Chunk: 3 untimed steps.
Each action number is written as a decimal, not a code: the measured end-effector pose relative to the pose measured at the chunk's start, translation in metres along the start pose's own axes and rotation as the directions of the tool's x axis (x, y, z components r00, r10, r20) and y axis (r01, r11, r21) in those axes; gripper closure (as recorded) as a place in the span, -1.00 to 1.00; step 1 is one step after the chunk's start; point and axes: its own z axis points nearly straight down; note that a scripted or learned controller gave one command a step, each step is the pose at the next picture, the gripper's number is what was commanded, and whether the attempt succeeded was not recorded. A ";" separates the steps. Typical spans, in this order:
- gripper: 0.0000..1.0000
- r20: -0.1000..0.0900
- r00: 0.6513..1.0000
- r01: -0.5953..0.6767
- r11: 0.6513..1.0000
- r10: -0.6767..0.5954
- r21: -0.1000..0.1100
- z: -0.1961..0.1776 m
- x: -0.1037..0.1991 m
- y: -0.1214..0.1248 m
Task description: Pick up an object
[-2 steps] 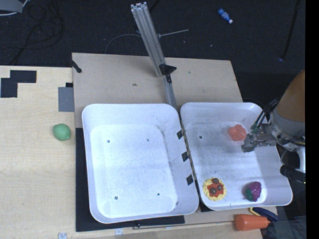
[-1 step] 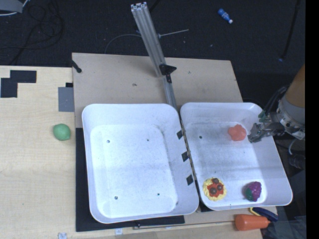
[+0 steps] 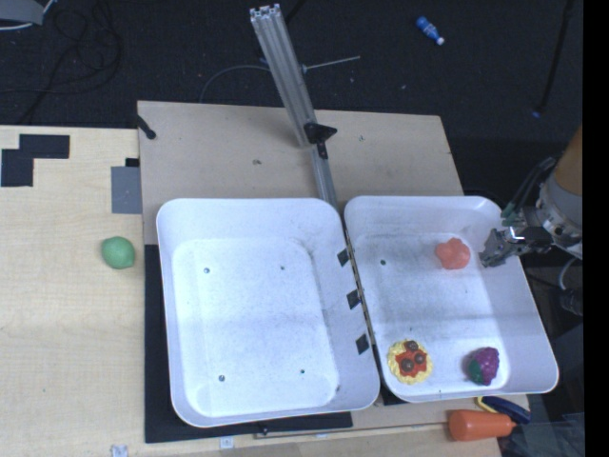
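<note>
Two white bins sit side by side on the table (image 3: 238,150), the left bin (image 3: 249,312) and the right bin (image 3: 442,293) touching along their shared edge. The arm (image 3: 561,198) reaches in from 3 o'clock, and its pincer (image 3: 497,248) hangs over the right bin's rim at about 2 o'clock of that bin; how wide it stands cannot be told, and nothing shows between its tips. A pink lump (image 3: 453,253) lies in the right bin just beside the pincer, toward 9 o'clock of it. At the bin's 6 o'clock edge rest a yellow and red toy (image 3: 409,361) and, near it toward 3 o'clock, purple grapes (image 3: 483,365). An orange carrot (image 3: 479,425) lies outside the bin below the grapes. A green ball (image 3: 118,252) sits on the table at 9 o'clock of the left bin
</note>
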 end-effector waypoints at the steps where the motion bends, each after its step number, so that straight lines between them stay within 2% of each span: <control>1: 1.00 -0.001 1.000 0.004 1.000 -0.004 0.000 -0.012 0.046 0.001; 2: 1.00 -0.002 1.000 0.005 1.000 -0.005 0.001 -0.025 0.100 -0.001; 3: 1.00 -0.002 1.000 0.004 1.000 -0.004 0.003 -0.016 0.153 -0.008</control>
